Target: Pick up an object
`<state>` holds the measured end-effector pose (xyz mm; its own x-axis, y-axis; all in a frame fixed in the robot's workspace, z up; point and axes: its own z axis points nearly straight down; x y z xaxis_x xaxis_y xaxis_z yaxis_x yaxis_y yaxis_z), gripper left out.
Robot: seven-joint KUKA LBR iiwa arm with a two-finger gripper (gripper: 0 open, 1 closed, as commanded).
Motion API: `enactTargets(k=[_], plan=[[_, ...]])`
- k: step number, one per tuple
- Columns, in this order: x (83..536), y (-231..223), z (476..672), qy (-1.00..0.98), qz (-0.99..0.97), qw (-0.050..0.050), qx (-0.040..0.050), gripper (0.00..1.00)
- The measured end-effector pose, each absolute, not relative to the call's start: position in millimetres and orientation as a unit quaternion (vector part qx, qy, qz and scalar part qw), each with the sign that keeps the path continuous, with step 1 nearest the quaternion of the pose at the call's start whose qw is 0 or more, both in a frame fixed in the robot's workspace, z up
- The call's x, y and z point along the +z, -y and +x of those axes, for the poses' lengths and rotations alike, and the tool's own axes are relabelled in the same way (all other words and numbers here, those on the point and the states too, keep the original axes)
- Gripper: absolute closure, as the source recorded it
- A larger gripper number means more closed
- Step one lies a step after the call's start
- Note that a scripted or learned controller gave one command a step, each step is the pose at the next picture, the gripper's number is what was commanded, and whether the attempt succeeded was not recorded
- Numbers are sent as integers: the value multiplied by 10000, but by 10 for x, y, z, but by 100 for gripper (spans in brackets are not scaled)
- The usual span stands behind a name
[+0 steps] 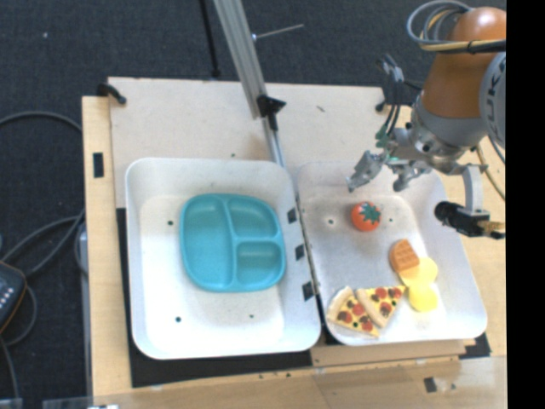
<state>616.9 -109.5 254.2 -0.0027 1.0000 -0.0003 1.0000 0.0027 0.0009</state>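
A small red tomato toy (366,216) lies in the upper middle of the right bin (336,245). Lower right in that bin sit an orange bread-like piece (404,255), a yellow piece (422,285) and two pizza slices (366,308). My gripper (381,174) hovers just above and behind the tomato, at the bin's far edge. Its fingers (362,171) stand open with nothing between them. The left bin (153,228) holds a turquoise divided plate (232,242).
A slanted aluminium post (247,66) rises from the bench behind the two bins. The arm's orange and grey wrist (460,75) hangs over the right bin's far right corner. Cables lie on the dark floor at left.
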Motion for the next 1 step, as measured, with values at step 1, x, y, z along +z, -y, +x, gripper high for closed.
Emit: enactTargets(k=[1], plan=[[2543,1095,6169,-7079,7063,4,4,0]])
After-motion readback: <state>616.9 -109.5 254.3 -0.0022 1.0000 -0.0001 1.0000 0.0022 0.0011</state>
